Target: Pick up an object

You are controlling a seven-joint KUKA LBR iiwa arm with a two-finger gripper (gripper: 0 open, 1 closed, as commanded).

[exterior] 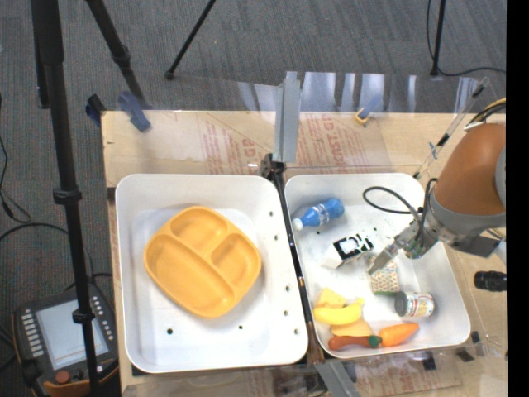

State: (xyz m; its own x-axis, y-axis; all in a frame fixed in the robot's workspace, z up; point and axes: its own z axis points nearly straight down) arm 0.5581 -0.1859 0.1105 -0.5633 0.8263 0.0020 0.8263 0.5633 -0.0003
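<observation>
The arm comes in from the right, and my gripper point(382, 261) hangs low over the middle of the right bin point(438, 222). Its tip sits just above a small speckled cup-like object point(384, 282) and just right of a black and white item point(354, 246). A blue bottle point(318, 213) lies at the bin's far left. A small can point(417, 305) lies on its side near the front right. Yellow banana-like pieces point(339, 311) and an orange carrot point(376, 336) lie along the front edge. Nothing visibly hangs from the gripper.
The left bin point(140, 201) holds a yellow divided plate point(202, 259). A black cable point(388, 198) loops over the right bin's far side. Tripod legs and a stand rise at the left and back of the bench.
</observation>
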